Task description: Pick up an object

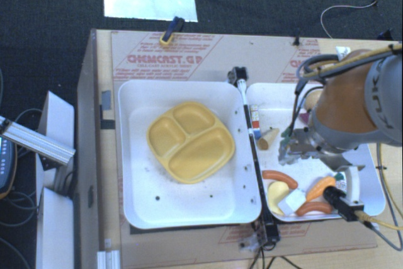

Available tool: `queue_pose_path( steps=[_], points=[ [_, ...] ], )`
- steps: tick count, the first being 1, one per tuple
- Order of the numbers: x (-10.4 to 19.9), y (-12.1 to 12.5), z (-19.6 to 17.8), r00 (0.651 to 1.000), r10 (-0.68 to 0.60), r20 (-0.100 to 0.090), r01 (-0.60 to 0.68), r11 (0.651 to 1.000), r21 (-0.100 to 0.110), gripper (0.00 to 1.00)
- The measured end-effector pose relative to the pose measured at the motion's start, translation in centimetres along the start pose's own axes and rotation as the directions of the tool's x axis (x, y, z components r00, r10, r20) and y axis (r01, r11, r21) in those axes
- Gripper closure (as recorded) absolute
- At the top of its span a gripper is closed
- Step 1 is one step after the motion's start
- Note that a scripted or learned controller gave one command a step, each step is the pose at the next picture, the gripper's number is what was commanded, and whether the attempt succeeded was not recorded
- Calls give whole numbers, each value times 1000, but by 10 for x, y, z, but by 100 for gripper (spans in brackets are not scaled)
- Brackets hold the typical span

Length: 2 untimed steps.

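Observation:
My gripper (291, 150) hangs low over the middle of the right bin (277, 96), under the grey and orange arm. Just left of it lies a tan cone (267, 137), apart from the gripper. A red sausage (279, 178) lies below the gripper toward the bin's front. Beside that sit a yellow piece (276, 193), a white block (291, 201), an orange carrot (320, 187) and a second red sausage (313, 208). A red and white tube (254, 120) lies along the bin's left wall. Nothing shows between the fingers.
The left bin (141, 198) holds a yellow divided plate (191, 142), tilted a little. The arm's bulk covers the right bin's far right part. A divider rail (249, 135) runs between the two bins.

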<state>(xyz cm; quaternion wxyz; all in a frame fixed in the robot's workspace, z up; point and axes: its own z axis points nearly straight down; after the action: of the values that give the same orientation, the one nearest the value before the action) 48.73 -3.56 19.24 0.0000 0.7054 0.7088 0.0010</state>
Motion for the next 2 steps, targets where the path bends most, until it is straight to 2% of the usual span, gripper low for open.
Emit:
queue_pose_path(
  steps=[1, 2],
  points=[
    [19, 0, 8, 1000, 0, 1, 0, 1000, 0, 100],
    [68, 5, 8, 1000, 0, 0, 0, 1000, 0, 100]
  ],
)
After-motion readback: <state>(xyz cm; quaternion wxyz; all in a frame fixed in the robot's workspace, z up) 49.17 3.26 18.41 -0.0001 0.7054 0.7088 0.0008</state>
